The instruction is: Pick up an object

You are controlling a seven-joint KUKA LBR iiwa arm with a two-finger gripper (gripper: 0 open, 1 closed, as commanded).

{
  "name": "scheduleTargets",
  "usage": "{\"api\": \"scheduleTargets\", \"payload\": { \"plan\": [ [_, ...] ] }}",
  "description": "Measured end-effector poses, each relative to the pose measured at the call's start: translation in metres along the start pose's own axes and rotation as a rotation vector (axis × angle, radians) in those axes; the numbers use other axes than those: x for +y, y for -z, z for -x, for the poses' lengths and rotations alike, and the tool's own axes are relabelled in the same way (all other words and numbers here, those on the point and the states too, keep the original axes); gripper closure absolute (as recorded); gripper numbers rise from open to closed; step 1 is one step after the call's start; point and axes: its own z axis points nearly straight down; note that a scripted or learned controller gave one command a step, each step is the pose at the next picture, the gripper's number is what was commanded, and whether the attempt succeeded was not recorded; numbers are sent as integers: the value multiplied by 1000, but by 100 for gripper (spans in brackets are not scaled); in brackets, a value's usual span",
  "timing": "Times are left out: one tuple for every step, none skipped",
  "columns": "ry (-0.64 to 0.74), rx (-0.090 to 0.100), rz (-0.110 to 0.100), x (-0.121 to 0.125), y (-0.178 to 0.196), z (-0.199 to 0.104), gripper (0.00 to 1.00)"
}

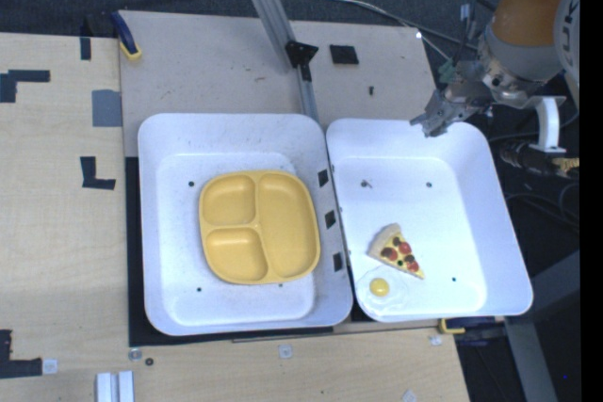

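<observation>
A toy pizza slice (397, 251) is seen lying flat on the floor of the right bin (476, 202), in its nearer half, well apart from the tool (431, 122) and nearer the camera than it. The slice is wedge-shaped, with a pale crust edge and red and dark toppings. Just beside it, further still from the tool, a toy fried egg (380, 288) with a yellow yolk is found against the bin's near left corner; the two items appear close but whether they touch cannot be told.

The tool is observed over the far rim of the right bin, near its far right part, with nothing seen between its fingers. Whether it is released or clenched cannot be told at this size. The arm (532, 9), grey with an orange band, is seen behind it at the upper right.

To the left of the tool, in the left bin (155, 202), a yellow divided plate (257, 226) with three compartments is noted, lying flat near the middle. Both bins are carried by the table (207, 61), on which pieces of dark tape and a metal pole (268, 0) are recorded.
</observation>
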Motion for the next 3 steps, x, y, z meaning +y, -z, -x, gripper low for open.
{"api": "scheduleTargets", "payload": {
  "plan": [
    [1,0,-2,6,-19,-57,100],
    [0,0,-3,6,-37,-112,100],
    [0,-1,-3,5,-50,-168,100]
  ]
}}
